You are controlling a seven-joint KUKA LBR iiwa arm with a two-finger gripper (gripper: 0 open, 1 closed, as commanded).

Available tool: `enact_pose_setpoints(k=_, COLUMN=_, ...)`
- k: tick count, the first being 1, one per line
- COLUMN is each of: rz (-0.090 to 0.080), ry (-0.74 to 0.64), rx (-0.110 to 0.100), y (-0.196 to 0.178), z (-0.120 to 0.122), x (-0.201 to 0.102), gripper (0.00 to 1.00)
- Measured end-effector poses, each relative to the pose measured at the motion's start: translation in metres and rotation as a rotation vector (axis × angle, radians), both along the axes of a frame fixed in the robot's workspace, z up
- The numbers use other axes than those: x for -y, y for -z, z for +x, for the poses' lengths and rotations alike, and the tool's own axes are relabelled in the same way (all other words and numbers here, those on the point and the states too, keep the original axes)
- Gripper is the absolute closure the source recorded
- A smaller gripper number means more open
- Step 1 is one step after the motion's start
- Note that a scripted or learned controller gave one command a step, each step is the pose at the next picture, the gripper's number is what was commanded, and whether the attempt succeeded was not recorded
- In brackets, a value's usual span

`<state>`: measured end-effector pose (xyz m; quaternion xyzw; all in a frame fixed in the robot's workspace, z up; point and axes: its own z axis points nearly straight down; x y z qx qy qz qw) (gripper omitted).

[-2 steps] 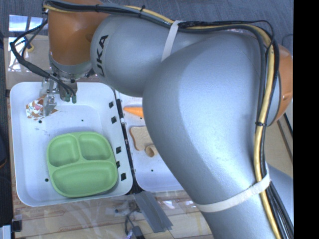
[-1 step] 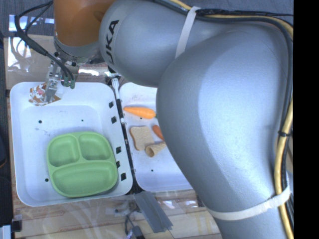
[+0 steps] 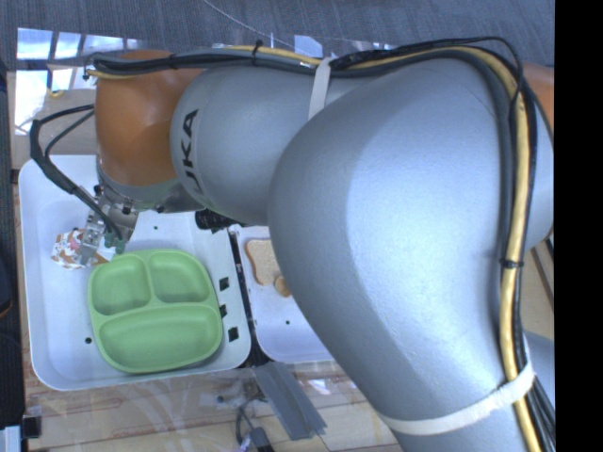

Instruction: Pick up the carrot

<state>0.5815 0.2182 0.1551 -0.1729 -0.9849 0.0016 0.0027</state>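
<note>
At left of frame, the tool [image 3: 97, 236] sits low over the left bin [image 3: 38, 281], just above the green divided plate [image 3: 155, 309] and touching a small patterned item [image 3: 68, 249]. Finger state: cannot tell. Carrot: cannot locate; the grey arm [image 3: 396, 234] covers much of both bins.

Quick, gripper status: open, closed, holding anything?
Gripper: cannot be told. It sits low over the left bin, beside a small patterned item and above the green divided plate.
</note>
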Motion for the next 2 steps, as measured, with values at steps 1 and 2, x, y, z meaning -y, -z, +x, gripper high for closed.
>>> enact_pose_setpoints(k=1, rz=0.004, ry=-0.297, rx=0.015, y=-0.147, z=-0.006, x=-0.002, gripper=1.0)
enact_pose_setpoints(k=2, rz=0.003, ry=-0.541, rx=0.004, y=-0.126, z=-0.075, x=0.0, gripper=1.0)
